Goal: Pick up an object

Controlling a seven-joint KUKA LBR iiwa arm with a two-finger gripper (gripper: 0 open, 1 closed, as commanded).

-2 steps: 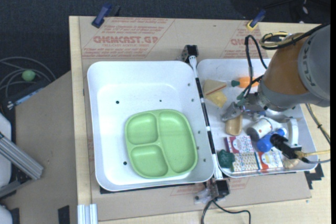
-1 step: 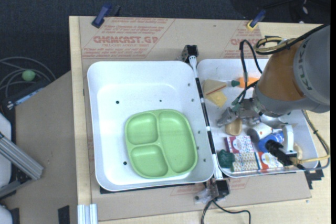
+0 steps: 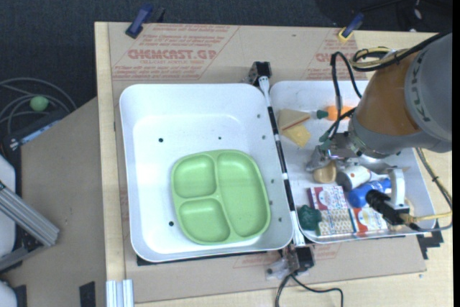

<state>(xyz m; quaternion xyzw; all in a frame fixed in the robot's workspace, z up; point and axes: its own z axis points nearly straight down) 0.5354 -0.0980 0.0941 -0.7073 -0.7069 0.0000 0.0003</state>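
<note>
My claw (image 3: 325, 157) hung low in the right bin (image 3: 424, 192), near its left wall, over a small tan lump (image 3: 325, 174); I could not tell its state. Clutter crowded there: a yellow wedge (image 3: 295, 127), a printed packet (image 3: 336, 210), a blue-and-white piece (image 3: 370, 190). I judged a descent might nudge neighbours or graze the wall. The left bin (image 3: 144, 111), holding a green divided plate (image 3: 218, 196), offered freer room.

The left bin (image 3: 144, 154) has open floor all round the green divided plate (image 3: 218, 195), while the right bin (image 3: 305, 91) is crowded, the arm (image 3: 402, 104) overhanging its cheese wedge (image 3: 293, 127), printed packet (image 3: 338, 211) and small pieces.
</note>
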